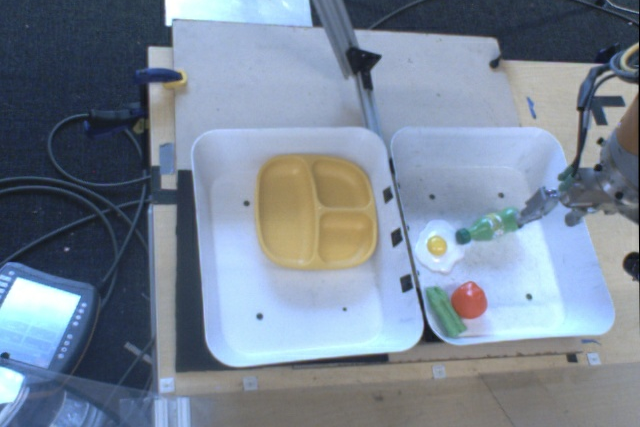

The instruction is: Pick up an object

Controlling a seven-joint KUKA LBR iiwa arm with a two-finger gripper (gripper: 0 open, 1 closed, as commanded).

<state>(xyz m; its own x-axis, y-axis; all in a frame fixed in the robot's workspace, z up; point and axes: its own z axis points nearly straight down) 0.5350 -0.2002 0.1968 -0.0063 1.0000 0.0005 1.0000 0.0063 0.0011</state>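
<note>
While the plate (317,211) is lying in the left bin (225,315), the gripper (541,206) is clamping the bottle (490,226) by its right end, tilting it above the right bin (560,310).

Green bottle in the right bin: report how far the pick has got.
Done: the end effector has reached into the right bin, at the green bottle's far end. In hand: contact there is too small to confirm a grasp. Left: lifting; the bottle appears to lie on the bin floor beside the fried egg. The red tomato and yellow plate sit untouched.
</note>
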